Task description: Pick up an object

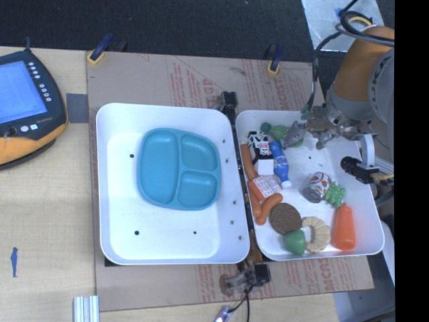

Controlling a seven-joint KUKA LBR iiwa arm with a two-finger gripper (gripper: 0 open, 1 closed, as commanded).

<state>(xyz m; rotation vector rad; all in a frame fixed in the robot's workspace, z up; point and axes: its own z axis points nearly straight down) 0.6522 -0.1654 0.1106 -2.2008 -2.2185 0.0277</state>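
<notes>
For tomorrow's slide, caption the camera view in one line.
KUKA arm above the right bin of toy food; blue divided plate in the left bin.

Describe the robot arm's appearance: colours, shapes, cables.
The arm is bulky and rounded, grey with an orange band above the wrist. Black cables loop over its top. Its end effector is a cluster of small grey metal parts, with a black piece jutting beside it.
</notes>
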